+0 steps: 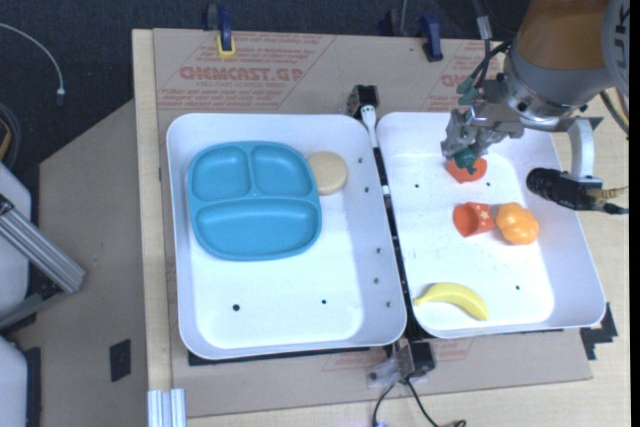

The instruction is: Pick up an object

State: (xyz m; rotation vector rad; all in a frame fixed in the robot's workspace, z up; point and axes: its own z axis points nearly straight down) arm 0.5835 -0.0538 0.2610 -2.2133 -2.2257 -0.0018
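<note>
A yellow banana (452, 300) lay nearest, at the front of the right bin (560, 300). Behind it an orange fruit (517, 223) touched a red piece (474, 218). In the left bin (270, 315) sat a blue divided plate (255, 199) with a pale round cookie (327, 172) just beside it. Farther back, the claw (466, 153) hung directly over a small red-orange object (466, 169) with a green top; whether it pinched it, I could not tell

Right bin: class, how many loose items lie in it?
4. A red-orange piece under the end effector at the far end, a red piece mid-bin touching an orange fruit, and a banana near the front. The arm may hide more.
</note>
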